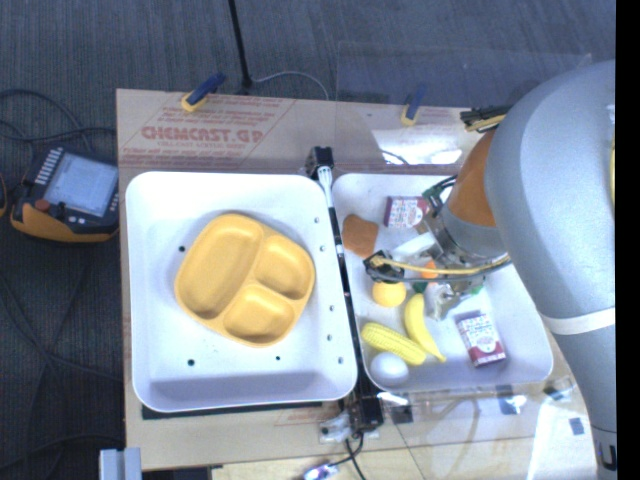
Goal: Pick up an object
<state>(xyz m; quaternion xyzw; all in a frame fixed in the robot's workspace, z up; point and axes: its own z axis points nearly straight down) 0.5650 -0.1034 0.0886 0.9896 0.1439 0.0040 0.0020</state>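
I see the brown bench [200, 133] on dark carpet [100, 28], but can't tell the gripper's [440, 286] state.

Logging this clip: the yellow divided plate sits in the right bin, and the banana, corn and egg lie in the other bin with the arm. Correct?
Not quite. The camera view shows the yellow divided plate in the left bin, not the right. The banana, corn and egg lie in the right bin, where the arm reaches in.

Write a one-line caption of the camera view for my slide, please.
KUKA arm reaches into the right bin of toy food, beside a yellow divided plate in the left bin.
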